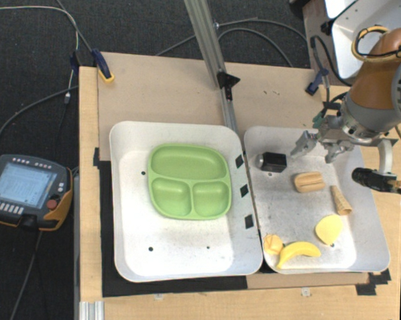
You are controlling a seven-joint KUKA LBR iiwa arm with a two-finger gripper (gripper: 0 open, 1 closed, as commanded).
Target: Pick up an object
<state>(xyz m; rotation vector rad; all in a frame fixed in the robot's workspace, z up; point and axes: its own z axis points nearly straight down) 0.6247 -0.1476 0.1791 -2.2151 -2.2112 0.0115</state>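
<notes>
camera view: jaws [318, 148] apart (holding nothing) above bread roll [309, 182] in right bin [376, 250].

The bench [164, 88] bears the left bin [127, 252] and right bin [375, 253].

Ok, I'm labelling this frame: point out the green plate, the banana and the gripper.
green plate [189, 181]: camera view, ridge between its compartments.
banana [298, 252]: camera view, middle of its curve.
gripper [318, 149]: camera view, midway between its fingertips.
</notes>
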